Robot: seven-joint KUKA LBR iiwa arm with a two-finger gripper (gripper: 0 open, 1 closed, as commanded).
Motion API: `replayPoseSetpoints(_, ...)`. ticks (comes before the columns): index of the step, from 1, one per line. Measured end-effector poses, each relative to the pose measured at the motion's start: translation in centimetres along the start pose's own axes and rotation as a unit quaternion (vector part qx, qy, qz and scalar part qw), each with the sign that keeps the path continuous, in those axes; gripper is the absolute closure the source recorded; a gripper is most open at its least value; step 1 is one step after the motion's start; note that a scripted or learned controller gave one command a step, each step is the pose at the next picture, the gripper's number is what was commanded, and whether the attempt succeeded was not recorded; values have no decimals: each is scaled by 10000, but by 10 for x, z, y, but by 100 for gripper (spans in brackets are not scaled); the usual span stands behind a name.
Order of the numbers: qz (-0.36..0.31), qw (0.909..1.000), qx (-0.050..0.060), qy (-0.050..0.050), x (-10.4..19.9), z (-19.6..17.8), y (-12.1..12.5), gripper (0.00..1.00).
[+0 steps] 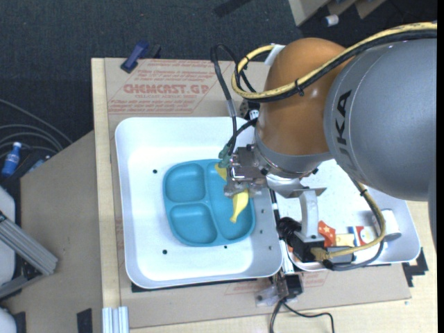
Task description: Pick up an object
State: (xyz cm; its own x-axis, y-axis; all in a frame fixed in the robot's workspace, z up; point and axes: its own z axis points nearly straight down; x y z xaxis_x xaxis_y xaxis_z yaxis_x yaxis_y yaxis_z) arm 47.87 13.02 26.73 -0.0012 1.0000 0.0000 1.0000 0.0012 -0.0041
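Because the large grey arm with its orange wrist band (305, 96) covers most of the right half of the frame, the view of the working end is limited. The arm reaches from the right edge toward the centre, over the seam between the two shallow white plastic bins. The left bin (139, 186) occupies the centre-left of the frame; the right bin (399, 245) shows at lower right beneath the arm.

A blue moulded plastic tray with three compartments (194, 207) lies in the left bin, centre of frame. A small yellow curved object, banana-like (238, 205), sits over the tray's right rim. The two-finger gripper (239, 175) is directly above this object, at or close to its upper end. Whether the gripper is spread or closed cannot be determined, nor whether it grips the object.

Small red-and-white items (340, 238) lie in the right bin, lower right.

Assessment: approach appears complete. A confirmed grasp and lift remain outstanding.
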Motion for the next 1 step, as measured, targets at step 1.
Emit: replayPoseSetpoints(1,11,10000,-27,-4,-68,-11,48,100)
